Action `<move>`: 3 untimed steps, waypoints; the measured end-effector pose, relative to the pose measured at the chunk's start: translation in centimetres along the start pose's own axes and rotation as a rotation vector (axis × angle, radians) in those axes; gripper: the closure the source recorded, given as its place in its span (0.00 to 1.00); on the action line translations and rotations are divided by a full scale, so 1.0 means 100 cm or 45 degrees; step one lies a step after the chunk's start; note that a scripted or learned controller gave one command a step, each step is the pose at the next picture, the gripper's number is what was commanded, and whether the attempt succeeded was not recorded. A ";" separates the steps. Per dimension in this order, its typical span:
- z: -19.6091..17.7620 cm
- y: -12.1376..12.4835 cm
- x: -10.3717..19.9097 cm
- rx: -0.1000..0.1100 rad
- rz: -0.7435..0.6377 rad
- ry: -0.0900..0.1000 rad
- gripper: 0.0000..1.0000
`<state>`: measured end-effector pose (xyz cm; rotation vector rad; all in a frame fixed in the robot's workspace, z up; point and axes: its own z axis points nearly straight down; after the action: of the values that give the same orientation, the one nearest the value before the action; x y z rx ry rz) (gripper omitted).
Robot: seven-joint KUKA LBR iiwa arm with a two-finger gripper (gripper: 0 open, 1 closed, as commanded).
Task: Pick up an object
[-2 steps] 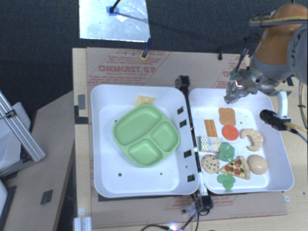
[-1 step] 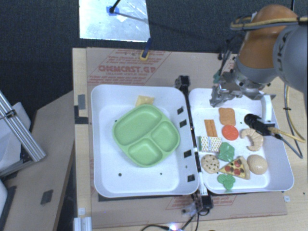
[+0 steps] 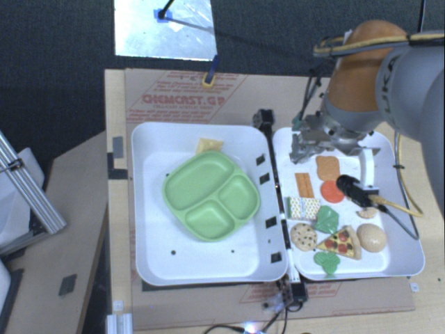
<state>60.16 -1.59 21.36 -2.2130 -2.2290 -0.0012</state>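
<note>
a smooth green plastic tray (image 3: 212,195) w/ three rounded compartments sits tilted in the left bin (image 3: 149,259); a small yellow wedge (image 3: 208,145) pokes out at its far edge. right bin (image 3: 407,256) holds flat toy food: orange cracker strip (image 3: 303,184), tan oval piece (image 3: 327,167), red disc (image 3: 332,192), speckled cookie (image 3: 304,236), pizza slice (image 3: 340,243), green leafy bits (image 3: 326,219), pale bun (image 3: 372,238). grey arm w/ orange band (image 3: 361,68) bends down over right bin's far end; gripper (image 3: 311,148) low beside the tan piece. fingers' spread: can't tell.
</note>
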 end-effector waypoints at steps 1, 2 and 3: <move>-0.018 -0.003 0.005 -0.003 0.000 0.000 1.00; -0.009 -0.003 -0.012 -0.001 0.010 -0.002 1.00; -0.018 -0.005 -0.001 -0.002 0.003 0.000 1.00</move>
<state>59.64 -1.72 23.16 -2.2165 -2.2274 -0.0030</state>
